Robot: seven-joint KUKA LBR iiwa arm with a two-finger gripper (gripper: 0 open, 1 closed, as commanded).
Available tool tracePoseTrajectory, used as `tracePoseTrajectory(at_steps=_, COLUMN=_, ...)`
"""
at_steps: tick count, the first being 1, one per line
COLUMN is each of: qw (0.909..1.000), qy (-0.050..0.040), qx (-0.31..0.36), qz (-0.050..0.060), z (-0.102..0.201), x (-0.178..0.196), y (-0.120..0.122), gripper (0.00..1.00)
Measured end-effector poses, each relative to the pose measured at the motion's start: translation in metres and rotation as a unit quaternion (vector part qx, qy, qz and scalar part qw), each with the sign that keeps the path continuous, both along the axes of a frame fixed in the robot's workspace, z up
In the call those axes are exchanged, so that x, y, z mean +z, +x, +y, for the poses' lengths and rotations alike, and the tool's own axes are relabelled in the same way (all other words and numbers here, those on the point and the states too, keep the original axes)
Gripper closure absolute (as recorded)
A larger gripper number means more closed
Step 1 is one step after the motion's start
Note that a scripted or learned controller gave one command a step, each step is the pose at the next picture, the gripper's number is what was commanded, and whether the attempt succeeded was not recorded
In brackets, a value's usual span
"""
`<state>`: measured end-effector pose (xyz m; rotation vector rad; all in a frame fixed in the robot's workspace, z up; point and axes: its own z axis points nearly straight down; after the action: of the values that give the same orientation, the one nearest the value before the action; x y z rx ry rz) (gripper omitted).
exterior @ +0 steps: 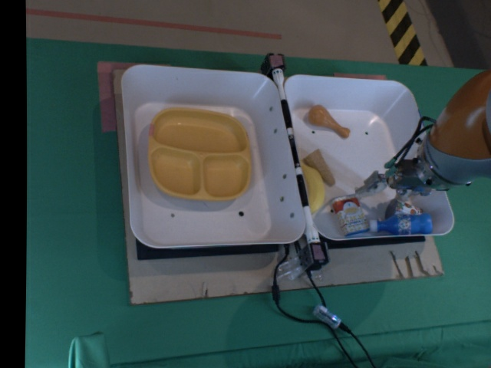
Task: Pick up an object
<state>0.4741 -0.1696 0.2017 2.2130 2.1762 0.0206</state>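
While spread wide, the jaws (390, 193) hang above the blue bottle (402, 224).

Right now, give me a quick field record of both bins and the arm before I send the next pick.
left bin: yellow divided tray
right bin: drumstick toy, brown cone piece, yellow item by the divider, small printed carton, blue bottle lying flat
gripper: over the right bin's near right corner, above the blue bottle
holding: nothing seen between the fingers
finger state: cannot tell
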Motion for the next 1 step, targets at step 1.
tracePoseTrajectory(at_steps=1, qw=1.0000, qy=0.0039, qx=0.006, qz=0.007, z=0.0617, x=-0.0140, y=0.0758, gripper=0.00)
